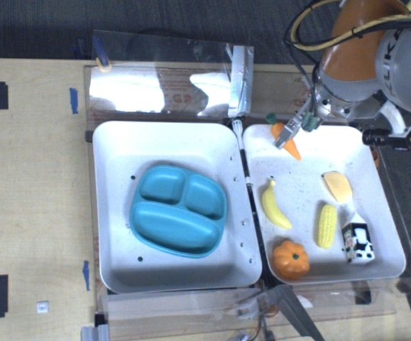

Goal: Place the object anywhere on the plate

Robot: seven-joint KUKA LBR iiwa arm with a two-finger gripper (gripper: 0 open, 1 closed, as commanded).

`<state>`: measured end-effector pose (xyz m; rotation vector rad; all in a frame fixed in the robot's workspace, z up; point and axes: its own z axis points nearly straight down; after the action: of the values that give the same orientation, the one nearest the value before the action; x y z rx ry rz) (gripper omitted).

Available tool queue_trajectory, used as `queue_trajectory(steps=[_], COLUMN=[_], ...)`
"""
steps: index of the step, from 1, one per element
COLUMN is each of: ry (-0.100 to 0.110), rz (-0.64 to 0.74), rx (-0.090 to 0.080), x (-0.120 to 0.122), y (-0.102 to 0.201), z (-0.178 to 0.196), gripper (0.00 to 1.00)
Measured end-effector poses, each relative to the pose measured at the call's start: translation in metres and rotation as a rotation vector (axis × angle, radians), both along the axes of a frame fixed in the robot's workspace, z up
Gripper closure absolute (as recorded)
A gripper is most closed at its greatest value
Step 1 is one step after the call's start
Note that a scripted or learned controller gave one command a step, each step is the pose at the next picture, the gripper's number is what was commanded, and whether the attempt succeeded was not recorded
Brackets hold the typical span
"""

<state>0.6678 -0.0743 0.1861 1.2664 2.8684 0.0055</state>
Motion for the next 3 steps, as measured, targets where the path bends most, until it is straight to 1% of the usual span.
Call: queue_trajectory(steps=[1, 2, 3], ry=[0.001, 0.008, -0.006], rz=[0.184, 0.059, 0.056], rx=[-0.001, 0.0, -0.002], x=[-0.017, -0.016, -0.025], y=[0.058, 0.065, 0.052], z=[0.037, -0.002, 0.078], gripper=[1.0, 1.0, 1.0])
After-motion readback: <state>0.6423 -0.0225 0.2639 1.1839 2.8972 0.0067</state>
